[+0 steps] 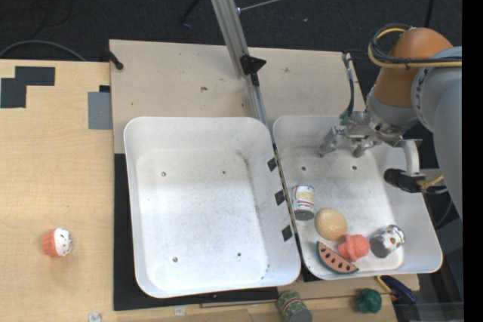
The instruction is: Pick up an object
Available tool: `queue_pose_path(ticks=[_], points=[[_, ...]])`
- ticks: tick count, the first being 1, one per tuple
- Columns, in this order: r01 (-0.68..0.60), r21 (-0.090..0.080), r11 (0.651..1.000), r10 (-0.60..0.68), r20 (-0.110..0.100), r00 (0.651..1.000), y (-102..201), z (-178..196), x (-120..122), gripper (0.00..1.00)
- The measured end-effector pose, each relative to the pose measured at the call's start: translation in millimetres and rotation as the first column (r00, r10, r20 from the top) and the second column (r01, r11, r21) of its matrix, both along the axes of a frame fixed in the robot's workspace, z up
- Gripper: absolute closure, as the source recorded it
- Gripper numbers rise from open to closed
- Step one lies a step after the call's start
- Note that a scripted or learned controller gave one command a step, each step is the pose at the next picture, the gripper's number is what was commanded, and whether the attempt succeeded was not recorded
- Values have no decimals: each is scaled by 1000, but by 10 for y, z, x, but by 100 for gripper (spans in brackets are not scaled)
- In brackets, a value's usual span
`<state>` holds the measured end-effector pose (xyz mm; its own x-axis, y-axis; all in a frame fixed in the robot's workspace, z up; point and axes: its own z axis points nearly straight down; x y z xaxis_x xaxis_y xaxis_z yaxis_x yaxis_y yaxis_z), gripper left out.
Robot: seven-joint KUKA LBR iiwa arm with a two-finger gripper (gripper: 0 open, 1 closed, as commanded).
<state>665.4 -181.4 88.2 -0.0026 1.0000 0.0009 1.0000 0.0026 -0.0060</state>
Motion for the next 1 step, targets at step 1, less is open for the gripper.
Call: queue_pose_path(ticks=[1], points=[[-1,-1,1000,1,4,1000,0,134,14,100]])
